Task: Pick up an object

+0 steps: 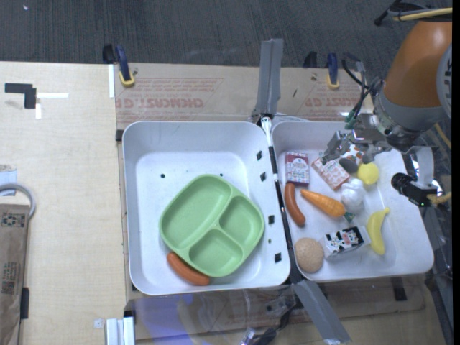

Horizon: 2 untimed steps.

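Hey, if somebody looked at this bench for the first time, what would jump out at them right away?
Probably the light green three-compartment plastic plate, lying in the left white bin with an orange sausage-shaped toy at its lower edge. Next, the grey arm with the orange band over the right white bin, which holds an orange toy carrot and a yellow toy banana among other small toys.

The scene is evenly and brightly lit from above; soft shadows are cast, and slight blur is seen.
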Tool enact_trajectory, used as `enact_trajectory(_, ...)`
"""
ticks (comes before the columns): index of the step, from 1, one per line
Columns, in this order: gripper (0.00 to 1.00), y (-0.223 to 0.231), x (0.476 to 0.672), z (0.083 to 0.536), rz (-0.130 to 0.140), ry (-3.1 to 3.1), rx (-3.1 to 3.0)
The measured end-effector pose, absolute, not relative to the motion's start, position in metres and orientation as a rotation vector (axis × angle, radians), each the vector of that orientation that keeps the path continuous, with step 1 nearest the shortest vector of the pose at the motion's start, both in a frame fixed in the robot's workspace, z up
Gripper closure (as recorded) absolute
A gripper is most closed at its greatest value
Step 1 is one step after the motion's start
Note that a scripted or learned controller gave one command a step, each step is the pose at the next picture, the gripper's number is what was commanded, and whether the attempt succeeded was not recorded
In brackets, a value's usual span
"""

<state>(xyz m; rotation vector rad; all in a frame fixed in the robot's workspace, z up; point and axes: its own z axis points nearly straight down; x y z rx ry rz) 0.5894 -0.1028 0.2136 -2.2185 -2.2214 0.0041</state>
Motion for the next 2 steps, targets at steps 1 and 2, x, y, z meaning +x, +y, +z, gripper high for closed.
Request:
enact_trajectory(1,0.00,-0.108,0.537,0.118,0.003,-2.316,-2.119)
enact_trajectory(2,0.00,-0.107,0.550,0.091,0.003,-2.243,-2.196)
